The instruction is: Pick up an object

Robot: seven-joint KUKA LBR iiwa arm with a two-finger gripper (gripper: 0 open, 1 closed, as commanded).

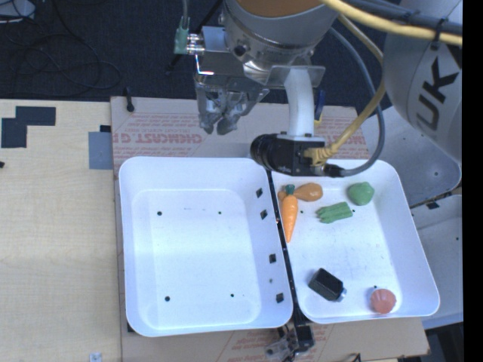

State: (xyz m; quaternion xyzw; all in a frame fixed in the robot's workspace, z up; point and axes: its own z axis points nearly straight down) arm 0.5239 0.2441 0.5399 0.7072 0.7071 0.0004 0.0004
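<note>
My gripper (pixel 217 125) hangs high over the cardboard behind the left bin (pixel 139 202), with nothing visibly held in it. All the objects lie in the right bin (pixel 411 232). An orange carrot (pixel 289 214) rests along the divider, beside a rounded orange piece (pixel 309 193). Further right are a long green vegetable (pixel 334 213) and a round green piece (pixel 361 194). A black block (pixel 327 284) and a pinkish-red ball (pixel 383 301) sit near the front. The gripper is up and to the left of them all, touching none.
The wrist's black camera housing (pixel 283 153) and a yellow cable (pixel 355 127) hang over the right bin's back edge. The bins stand on a cardboard sheet (pixel 162 130). A wooden bench top (pixel 53 225) lies to the left.
</note>
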